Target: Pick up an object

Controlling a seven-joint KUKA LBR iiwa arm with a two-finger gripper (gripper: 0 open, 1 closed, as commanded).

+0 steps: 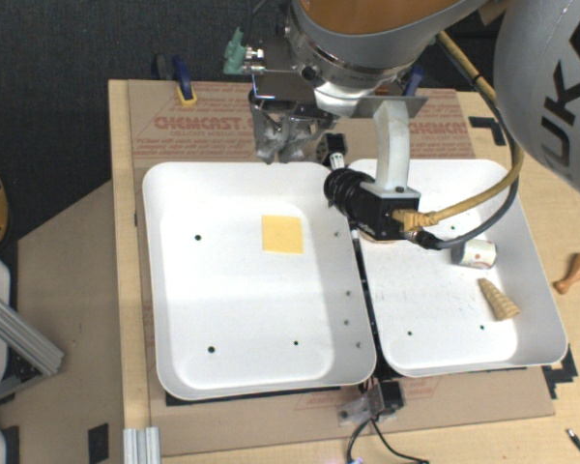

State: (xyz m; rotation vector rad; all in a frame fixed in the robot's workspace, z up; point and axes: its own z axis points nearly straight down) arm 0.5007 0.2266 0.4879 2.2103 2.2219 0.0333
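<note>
A flat yellow square (282, 234) lies in the left bin (164, 288), towards its far right. In the right bin (435, 351) a small white cylinder (478, 253) with a red mark rests near the right wall, and a tan ridged cone (501, 300) lies just in front of it. My gripper (284, 143) hangs over the far rim of the left bin, well behind the yellow square. Nothing shows in its grasp.
A black device with a tan cable (375, 204) hangs from a white bracket over the rim between the bins. The arm's grey and orange body (367, 17) covers the far middle. A blue clamp (184, 77) grips the board's far edge. A small brown object (570, 275) lies right of the bins.
</note>
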